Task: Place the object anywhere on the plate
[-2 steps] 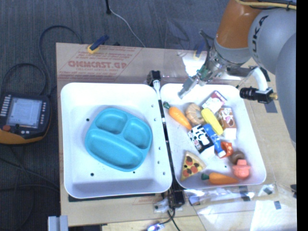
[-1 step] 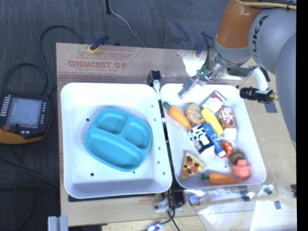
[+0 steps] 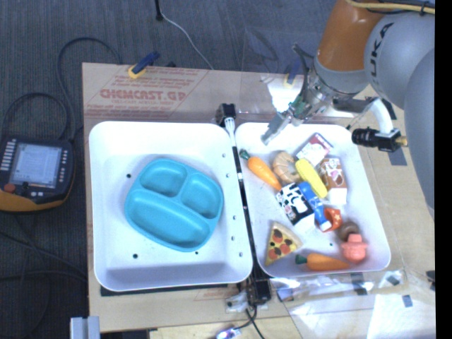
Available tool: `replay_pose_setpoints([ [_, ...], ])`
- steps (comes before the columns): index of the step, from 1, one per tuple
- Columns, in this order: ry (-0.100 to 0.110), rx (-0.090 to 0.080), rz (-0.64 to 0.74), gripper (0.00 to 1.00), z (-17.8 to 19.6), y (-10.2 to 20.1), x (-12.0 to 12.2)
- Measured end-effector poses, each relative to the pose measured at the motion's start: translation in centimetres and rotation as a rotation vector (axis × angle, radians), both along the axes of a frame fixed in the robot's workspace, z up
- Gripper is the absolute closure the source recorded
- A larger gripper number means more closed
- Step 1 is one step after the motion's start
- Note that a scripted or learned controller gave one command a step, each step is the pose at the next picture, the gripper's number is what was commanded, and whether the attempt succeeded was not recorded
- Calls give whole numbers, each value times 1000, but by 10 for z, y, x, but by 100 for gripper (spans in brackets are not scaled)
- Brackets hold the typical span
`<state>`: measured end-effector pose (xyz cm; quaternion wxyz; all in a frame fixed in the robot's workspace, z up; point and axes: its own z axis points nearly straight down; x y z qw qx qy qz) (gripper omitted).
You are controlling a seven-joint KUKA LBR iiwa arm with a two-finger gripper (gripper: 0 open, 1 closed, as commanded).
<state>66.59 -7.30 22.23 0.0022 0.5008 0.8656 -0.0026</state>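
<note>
Pincer [image 3: 277, 127] hangs over the far rim of the right bin [image 3: 367, 189], at about twelve o'clock of that bin, and from my seat I cannot tell how it is set; the tip is a thin grey blur. I see nothing caught in it and nothing touching it.

I judge the task is at its very start: reaching for something to pick. The blue plate [image 3: 174, 202], with its three compartments, lies bare in the left bin [image 3: 106, 210], at nine o'clock from the pile of toy food.

Candidates sit close under the tool. A carrot [image 3: 263, 171] lies at about six o'clock from the pincer, near the bin's left wall; a bread roll [image 3: 285, 164] is just beside it at three o'clock, and a yellow banana [image 3: 310, 177] lies next over, touching the cartons. A pizza slice [image 3: 282, 242] and a second carrot [image 3: 325, 262] lie at the near edge.

My next move, as I read it, calls for a drop onto one piece standing clear of its neighbours; the first carrot looks likeliest. Then lift, carry across the divider toward nine o'clock, and release over the plate.
</note>
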Motion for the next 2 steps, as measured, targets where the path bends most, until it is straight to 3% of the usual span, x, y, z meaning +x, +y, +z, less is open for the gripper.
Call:
replay_pose_setpoints([
  [2,0,0,0,0,0,0,0],
])
